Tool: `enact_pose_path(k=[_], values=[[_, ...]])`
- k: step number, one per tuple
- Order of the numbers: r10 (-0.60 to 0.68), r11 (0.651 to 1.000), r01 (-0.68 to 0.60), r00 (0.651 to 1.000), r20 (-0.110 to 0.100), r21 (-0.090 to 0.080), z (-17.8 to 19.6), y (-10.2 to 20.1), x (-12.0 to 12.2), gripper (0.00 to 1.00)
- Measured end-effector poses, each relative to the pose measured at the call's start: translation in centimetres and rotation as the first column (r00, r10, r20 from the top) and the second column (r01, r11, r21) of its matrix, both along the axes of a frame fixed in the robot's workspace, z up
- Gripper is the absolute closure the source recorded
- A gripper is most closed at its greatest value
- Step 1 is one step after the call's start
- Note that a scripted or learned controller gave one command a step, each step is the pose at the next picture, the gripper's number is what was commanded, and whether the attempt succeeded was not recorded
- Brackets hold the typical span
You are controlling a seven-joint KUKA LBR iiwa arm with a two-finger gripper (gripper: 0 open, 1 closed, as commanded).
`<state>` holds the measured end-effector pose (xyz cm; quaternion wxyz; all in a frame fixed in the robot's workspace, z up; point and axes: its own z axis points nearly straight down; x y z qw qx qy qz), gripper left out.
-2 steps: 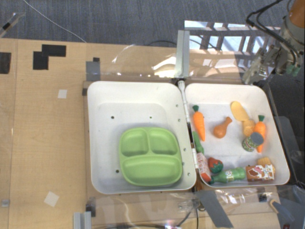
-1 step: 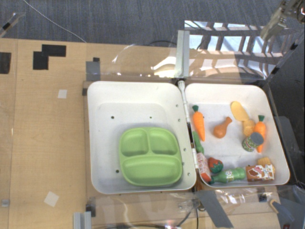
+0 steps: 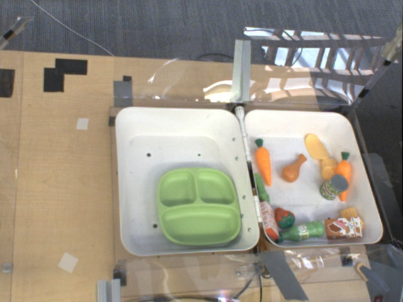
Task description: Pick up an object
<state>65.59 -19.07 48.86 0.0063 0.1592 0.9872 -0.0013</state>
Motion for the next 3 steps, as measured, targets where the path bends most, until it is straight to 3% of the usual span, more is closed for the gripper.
enact_pose_path(k=[3], values=[[-0.069,0.998,0.069,0.998,0.002,0.002,0.11,-1.3,0.67,1.0]])
